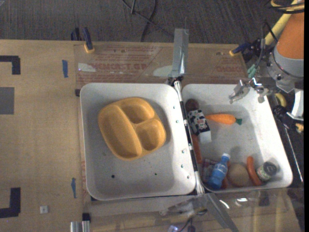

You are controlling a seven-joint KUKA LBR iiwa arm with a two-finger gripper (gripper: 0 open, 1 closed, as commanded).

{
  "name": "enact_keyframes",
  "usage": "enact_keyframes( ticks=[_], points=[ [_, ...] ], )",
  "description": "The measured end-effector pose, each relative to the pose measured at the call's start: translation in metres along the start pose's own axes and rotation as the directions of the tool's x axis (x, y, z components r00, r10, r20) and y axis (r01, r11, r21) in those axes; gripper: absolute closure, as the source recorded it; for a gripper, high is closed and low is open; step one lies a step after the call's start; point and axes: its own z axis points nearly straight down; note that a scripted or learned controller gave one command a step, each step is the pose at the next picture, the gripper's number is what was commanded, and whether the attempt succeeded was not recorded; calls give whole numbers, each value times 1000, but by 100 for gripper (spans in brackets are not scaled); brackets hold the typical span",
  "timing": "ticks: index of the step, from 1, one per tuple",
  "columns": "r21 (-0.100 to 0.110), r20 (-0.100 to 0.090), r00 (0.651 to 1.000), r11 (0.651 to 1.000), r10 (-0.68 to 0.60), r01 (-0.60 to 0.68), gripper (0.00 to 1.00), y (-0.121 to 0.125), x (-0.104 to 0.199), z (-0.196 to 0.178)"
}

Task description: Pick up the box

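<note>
The box (199, 124), a small carton printed in black and white, is seen lying in the right bin (275, 129), close against that bin's left wall and just below a dark rounded object (191, 104). An orange carrot (221, 119) with a green end is laid just to the right of the box, near it but apart from it. Along the bin's lower edge a blue bottle (219, 170), a brown potato-like lump (237, 174), a small red-orange piece (251, 167) and a round tin (267, 170) are gathered side by side. A thin reddish stick (195, 149) is placed along the left wall below the box. The left bin (91, 178) is occupied by a yellow divided plate (132, 127), set a little toward its upper left. The gripper (247, 90) is held over the upper right corner of the right bin, well apart from the box, with its metal fingers spread and nothing between them. The arm's orange band (293, 37) is seen at the right edge.
</note>
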Motion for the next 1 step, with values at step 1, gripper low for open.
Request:
enact_keyframes(
  ticks=[1],
  points=[
    [2,-1,993,993,120,-120,0,-55,-5,150]
  ],
)
